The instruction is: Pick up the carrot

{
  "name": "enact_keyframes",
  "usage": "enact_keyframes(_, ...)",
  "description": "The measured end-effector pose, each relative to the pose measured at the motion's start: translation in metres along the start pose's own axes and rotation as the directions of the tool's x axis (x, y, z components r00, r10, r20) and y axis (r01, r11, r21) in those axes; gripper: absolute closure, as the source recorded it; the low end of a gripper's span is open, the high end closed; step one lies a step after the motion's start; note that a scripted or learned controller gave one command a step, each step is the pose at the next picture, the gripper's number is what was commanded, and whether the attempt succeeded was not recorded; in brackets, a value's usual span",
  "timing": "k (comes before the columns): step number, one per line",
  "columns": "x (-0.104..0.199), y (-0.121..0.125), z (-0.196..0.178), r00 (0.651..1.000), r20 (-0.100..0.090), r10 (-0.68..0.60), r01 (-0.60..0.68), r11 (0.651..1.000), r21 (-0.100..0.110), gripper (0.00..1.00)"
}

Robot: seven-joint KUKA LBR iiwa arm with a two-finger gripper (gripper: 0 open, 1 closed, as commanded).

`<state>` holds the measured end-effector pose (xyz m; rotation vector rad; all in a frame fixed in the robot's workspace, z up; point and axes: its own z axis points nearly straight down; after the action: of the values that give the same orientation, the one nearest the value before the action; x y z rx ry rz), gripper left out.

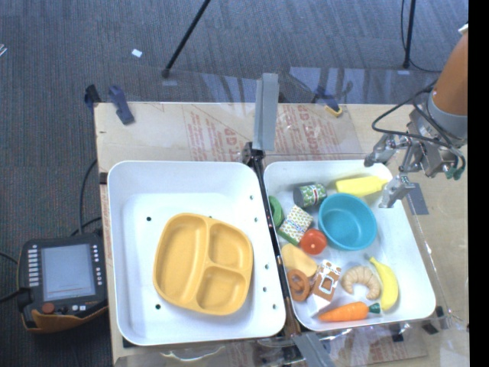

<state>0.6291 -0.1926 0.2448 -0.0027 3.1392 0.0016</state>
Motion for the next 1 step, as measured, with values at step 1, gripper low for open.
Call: enact_keyframes(1, -0.0177, 0.0895, -0.0709, 0.991, 0.005, 0.137, -0.137, 0.991, -0.001, 0.0)
